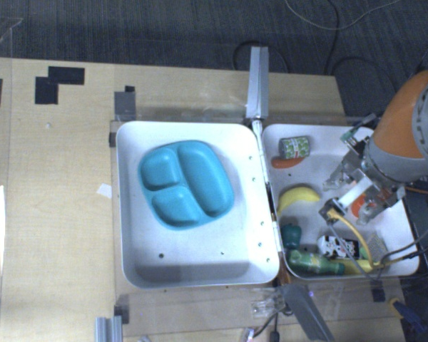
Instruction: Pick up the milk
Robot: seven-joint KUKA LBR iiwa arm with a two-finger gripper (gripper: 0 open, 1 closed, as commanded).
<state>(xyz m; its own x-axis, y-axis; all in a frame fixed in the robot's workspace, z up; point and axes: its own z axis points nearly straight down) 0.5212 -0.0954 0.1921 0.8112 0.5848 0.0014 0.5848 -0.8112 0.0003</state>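
Green bottle [317,263] nearest; milk [340,247] touching it, near gripper [353,198]; gripper state unclear.

Bright, even light falls from above. The white bin [132,219] well left of the claw [348,191] is nearly washed out, with a soft grey shadow along its near wall. The blue tray [187,182] in it carries a dull sheen. Far left of the claw, a pale streak of glare lies on the counter [57,191]. The arm [406,130] just right of the claw looks soft. Small things beside the claw are coarse and hard to read. The floor [164,20] beyond stays dim.
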